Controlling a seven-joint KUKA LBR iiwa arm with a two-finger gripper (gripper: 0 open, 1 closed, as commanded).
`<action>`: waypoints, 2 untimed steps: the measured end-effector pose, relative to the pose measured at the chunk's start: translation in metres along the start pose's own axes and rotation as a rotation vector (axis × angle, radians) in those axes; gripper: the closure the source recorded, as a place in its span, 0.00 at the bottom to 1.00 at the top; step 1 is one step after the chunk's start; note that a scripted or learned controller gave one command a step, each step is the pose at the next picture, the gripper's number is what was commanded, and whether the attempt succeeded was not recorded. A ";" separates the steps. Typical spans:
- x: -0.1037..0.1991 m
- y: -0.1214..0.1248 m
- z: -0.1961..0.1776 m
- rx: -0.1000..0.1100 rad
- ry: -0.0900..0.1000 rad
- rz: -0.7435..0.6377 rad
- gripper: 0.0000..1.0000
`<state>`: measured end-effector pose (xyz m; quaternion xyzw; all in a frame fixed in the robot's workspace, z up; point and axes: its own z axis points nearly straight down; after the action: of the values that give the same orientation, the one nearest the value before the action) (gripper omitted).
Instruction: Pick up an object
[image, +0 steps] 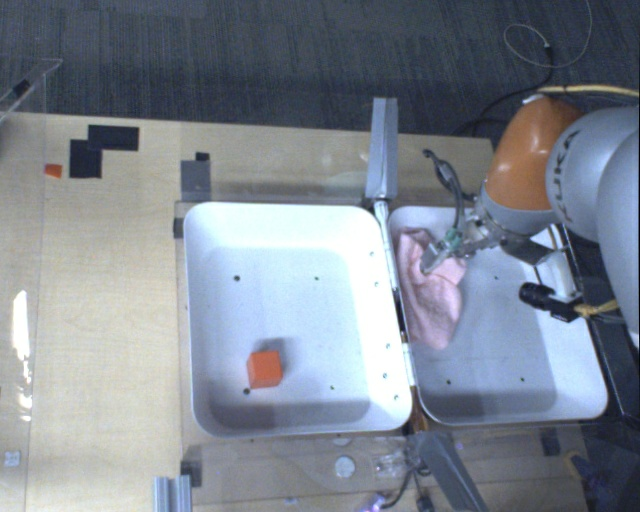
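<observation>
- The grey arm (600, 170) enters from the right, its orange band bent toward the left.
- The gripper (447, 250) points down and leftward, held low.

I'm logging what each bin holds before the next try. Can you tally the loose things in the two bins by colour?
Orange: 1, the orange block in the left bin
Pink: 1, the pink cloth in the right bin, under the pincer
Total: 2
</observation>
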<state>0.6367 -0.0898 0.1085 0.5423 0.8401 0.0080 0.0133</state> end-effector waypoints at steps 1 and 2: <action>-0.011 -0.022 0.014 0.010 0.004 -0.017 0.00; -0.031 0.023 0.017 0.027 0.012 0.130 0.00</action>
<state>0.6706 -0.1082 0.0926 0.5957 0.8032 0.0007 0.0001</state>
